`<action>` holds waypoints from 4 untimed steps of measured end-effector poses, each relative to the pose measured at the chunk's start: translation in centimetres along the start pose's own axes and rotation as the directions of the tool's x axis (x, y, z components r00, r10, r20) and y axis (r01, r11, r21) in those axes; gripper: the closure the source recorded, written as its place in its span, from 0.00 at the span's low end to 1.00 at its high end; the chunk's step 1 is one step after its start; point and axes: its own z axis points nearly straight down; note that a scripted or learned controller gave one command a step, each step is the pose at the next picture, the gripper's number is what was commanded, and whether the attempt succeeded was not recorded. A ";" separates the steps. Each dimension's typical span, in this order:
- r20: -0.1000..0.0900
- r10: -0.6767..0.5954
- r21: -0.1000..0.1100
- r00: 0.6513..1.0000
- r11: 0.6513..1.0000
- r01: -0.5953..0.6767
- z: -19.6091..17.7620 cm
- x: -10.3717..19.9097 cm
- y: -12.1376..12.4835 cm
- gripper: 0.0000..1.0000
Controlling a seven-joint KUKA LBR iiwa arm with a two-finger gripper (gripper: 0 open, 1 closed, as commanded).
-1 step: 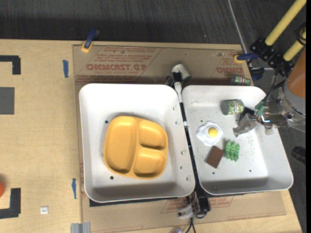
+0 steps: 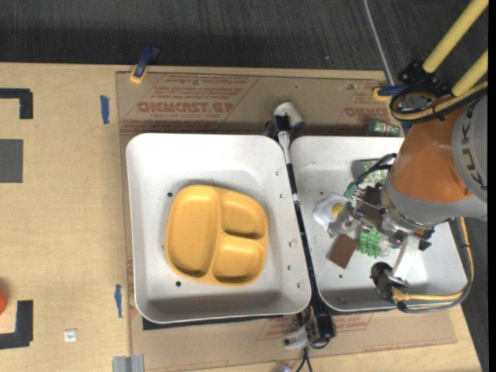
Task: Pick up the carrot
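My gripper [image 2: 346, 225] hangs low over the right bin [image 2: 442, 281], toward its left half, below the grey wrist and orange band [image 2: 426, 169]. Small items crowd around it: a brown flat piece [image 2: 341, 251] just below it, a green toy [image 2: 371, 243] to its right and a pale yellow item [image 2: 335, 207] above it. I cannot make out an orange carrot among them; the arm covers much of this bin.
The left bin [image 2: 147, 169] holds a yellow divided plate [image 2: 218, 233]. Another green item [image 2: 373, 176] lies at the right bin's back, partly under the arm. Cables [image 2: 411, 297] loop along the right bin's front edge. An orange object [image 2: 2, 302] sits at the far left of the bench.
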 end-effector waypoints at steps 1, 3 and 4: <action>0.001 -0.102 -0.005 0.995 0.995 0.102 -5.3 -1.6 8.3 0.00; 0.001 -0.375 0.000 0.927 0.927 0.375 0.0 5.4 -2.7 0.00; 0.005 -0.272 -0.005 0.962 0.962 0.272 4.4 14.8 -2.4 0.00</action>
